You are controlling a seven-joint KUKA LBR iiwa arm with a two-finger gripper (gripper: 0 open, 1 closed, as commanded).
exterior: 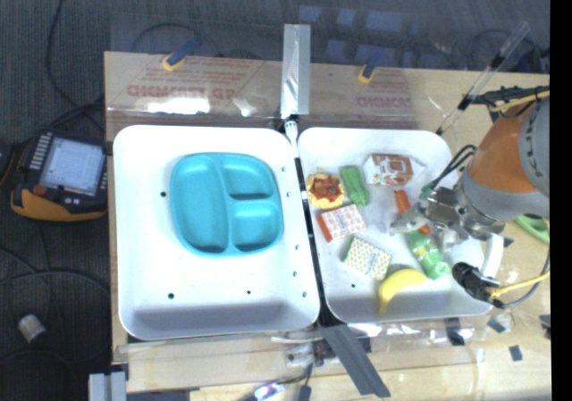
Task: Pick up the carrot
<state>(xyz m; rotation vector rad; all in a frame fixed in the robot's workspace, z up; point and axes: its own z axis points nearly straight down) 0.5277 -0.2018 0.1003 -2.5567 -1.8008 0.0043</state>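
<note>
1. Right of centre in the frame, the claw (pixel 427 217) hangs low over the right bin (pixel 429 142) — whether it is parted or closed, I cannot tell.
2. Just to its upper left lies the carrot (pixel 403 202), small and orange, apparently not gripped.
3. Left bin (pixel 134 212) holds a blue tray (pixel 226 203) — likely unrelated.

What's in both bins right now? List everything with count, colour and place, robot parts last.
Bins: 2, white, side by side on the bench.
Divided plate: 1, blue, left bin.
Pizza slice: 1, yellow-red, right bin, top left.
Green item: 1, beside the pizza.
Packet: 1, white-red, right bin top.
Box: 1, red-white, middle.
Patterned packet: 1, below it.
Banana: 1, yellow, front.
Carrot: 1, orange, by the gripper.
Gripper: 1, grey, over right bin.
</note>
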